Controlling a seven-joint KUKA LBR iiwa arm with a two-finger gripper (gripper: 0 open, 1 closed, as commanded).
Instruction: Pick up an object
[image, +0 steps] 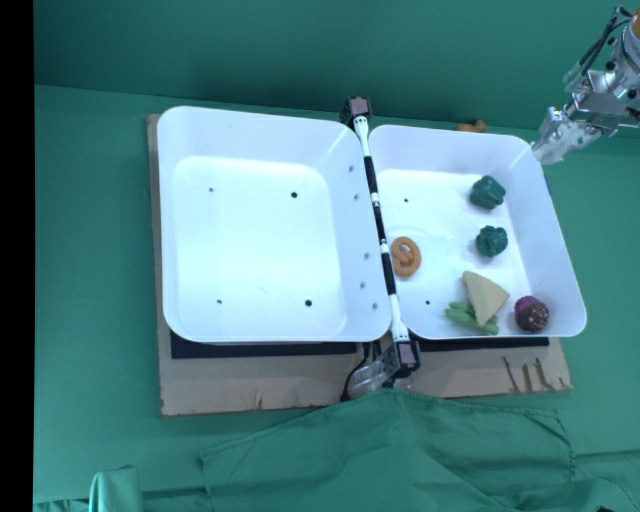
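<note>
While the grey arm's metal tool (556, 143) hangs just past the far right corner of the right-hand shallow white bin (560, 262), nothing sits between its fingers; whether they are wide or narrow, I cannot tell. Inside that bin lie two dark green pepper-like pieces (488, 192), a tan pretzel (405, 256), a pale yellow cheese wedge (486, 296) and a dark red ball (531, 314).
</note>
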